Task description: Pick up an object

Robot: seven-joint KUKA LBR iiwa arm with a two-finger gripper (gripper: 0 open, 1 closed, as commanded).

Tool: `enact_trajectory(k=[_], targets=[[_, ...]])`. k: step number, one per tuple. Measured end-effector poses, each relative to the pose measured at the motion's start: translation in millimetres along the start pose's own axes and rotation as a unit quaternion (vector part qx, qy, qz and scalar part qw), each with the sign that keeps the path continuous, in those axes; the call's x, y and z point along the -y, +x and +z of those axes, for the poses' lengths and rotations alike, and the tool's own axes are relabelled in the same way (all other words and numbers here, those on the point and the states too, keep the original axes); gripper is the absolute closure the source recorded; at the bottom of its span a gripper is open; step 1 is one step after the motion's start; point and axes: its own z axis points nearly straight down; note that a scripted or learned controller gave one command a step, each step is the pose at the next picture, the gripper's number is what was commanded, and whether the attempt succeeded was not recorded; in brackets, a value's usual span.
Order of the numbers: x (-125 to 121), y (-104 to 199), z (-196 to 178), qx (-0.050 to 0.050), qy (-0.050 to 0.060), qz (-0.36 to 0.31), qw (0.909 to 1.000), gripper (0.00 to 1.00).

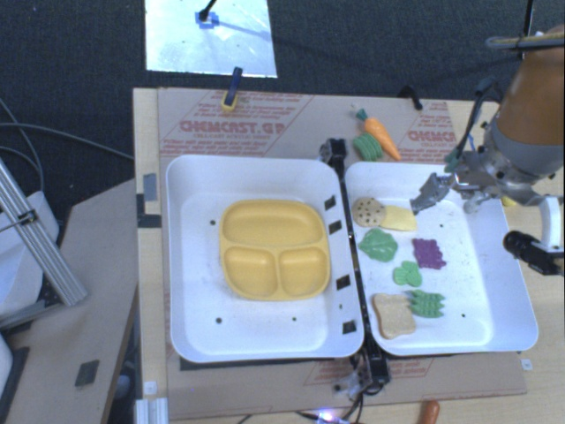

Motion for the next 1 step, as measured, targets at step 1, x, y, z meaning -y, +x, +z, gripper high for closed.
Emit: enact_trajectory(k=[1], targets=[[24.6,-59.1,130.3,0.000,0.005,0.004,1.0000,0.00]])
